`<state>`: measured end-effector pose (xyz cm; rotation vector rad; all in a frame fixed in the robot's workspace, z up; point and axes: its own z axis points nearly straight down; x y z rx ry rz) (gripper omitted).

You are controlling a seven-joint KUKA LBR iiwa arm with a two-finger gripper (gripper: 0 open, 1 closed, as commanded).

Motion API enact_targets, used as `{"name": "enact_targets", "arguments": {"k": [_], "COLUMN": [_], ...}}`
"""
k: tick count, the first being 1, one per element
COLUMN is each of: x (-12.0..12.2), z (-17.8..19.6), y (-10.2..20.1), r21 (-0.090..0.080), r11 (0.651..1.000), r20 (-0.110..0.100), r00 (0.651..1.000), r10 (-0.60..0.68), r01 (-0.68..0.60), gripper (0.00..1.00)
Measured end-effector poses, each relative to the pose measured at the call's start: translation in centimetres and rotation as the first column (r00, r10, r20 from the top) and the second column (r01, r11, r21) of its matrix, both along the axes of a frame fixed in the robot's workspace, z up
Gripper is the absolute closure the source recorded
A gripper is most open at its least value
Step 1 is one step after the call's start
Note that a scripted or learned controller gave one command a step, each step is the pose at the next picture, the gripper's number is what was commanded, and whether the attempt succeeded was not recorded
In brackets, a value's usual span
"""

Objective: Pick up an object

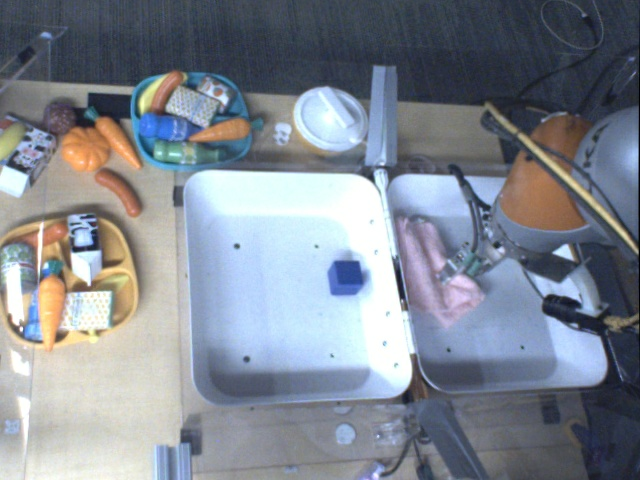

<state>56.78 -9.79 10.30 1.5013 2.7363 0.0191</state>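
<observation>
Soft overhead light, slightly blurred throughout, with shadows darkening the bins' point(290, 193) near walls.

A robotics lab; white bins point(215, 298) on a bench, toy food point(190, 118), loose cables point(570, 13)

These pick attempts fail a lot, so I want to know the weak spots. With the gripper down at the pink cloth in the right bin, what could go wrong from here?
1. The gripper meets the pink cloth at its right edge, so it may pinch only a fold that slips free.
2. The cloth lies against the divider between the bins and may drag on it.
3. The blue block sits in the left bin, away from the gripper.
</observation>
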Motion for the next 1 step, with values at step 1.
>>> {"name": "enact_targets", "arguments": {"k": [1], "x": [2.83], "z": [9.79], "y": [2.94], "r21": [-0.001], "r11": [0.981], "r20": [-0.02], "r00": [0.981], "r10": [-0.194], "r01": [0.194], "gripper": [1.0]}}
